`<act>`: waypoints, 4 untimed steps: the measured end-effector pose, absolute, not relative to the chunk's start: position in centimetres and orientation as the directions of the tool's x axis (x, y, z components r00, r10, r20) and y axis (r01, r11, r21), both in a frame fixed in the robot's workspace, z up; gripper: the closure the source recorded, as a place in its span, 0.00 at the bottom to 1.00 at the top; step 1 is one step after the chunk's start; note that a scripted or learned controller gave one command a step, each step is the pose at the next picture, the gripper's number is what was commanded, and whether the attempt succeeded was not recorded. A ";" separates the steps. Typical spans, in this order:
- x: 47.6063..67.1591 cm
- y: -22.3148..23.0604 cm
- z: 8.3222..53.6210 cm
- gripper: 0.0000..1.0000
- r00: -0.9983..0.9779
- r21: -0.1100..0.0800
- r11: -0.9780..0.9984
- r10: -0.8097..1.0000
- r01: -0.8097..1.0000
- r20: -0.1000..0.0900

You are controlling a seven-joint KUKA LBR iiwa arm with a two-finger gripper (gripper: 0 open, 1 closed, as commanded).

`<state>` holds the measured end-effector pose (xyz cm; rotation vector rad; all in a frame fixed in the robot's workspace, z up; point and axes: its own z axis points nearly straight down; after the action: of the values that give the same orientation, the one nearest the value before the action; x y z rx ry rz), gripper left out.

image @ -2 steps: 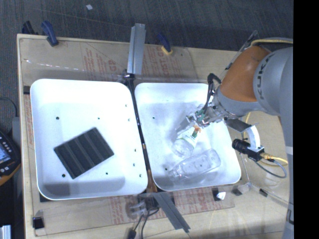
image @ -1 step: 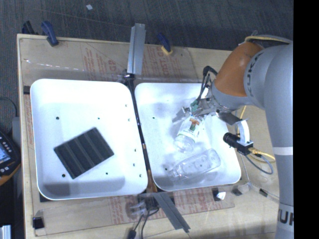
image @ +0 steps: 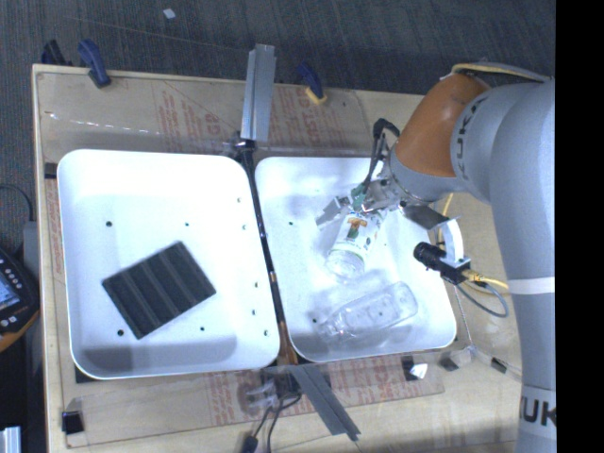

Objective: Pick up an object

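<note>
In the right bin [image: 293, 253], a small clear bottle [image: 347, 248] with a white label and an orange mark lies near the middle. A larger clear plastic bottle [image: 370, 311] lies on its side closer to the front wall. My gripper [image: 351, 206] hangs low over the right bin, right at the upper end of the small bottle. The wrist hides where the two meet, so I cannot tell if they touch. A dark ribbed rectangular slab [image: 159, 288] lies flat in the left bin [image: 85, 187].
The grey arm with its orange band [image: 436, 135] comes in over the right bin's back right corner. A black fitting with a cable [image: 439, 258] hangs by the right wall. A metal bar [image: 257, 92] stands between the bins at the back.
</note>
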<state>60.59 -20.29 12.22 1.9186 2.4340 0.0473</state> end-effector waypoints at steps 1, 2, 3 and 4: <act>60.5 -20.7 9.4 0.00 -0.320 0.002 0.320 0.947 0.947 0.000; 55.8 -21.0 21.0 0.00 -0.429 0.000 0.429 0.903 0.903 -0.001; 58.7 -21.0 15.1 0.00 -0.402 -0.003 0.402 0.915 0.915 0.002; 54.9 -21.0 16.2 0.00 -0.732 -0.001 0.732 0.682 0.682 0.002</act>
<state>54.95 -20.97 16.20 1.1513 2.9250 -0.0002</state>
